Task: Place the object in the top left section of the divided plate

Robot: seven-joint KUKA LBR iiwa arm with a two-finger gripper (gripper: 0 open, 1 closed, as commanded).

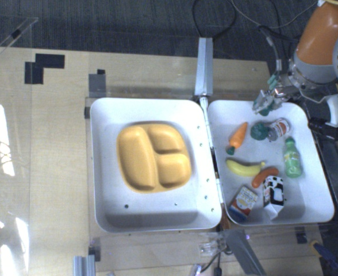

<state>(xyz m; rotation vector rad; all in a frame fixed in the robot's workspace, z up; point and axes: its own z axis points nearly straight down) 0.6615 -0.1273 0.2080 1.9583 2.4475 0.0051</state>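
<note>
1. Camera view: at frame centre-left we see the glossy yellow divided plate (154, 156), rounded, in the left white bin (103, 209).
2. In the right bin (324, 203) lie a tapered carrot (238, 135), curved banana (244, 167) and green bottle (292, 157).
3. Upper right, the gripper (265, 103) hovers over that bin's rim; we cannot tell its jaw state.

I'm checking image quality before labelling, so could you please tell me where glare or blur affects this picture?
Camera view: pale glare streaks on the clear panel at left; the yellow plate looks soft-edged with mild sheen; the hand is blurry, fine detail lost; the toy food is small but readable.
</note>
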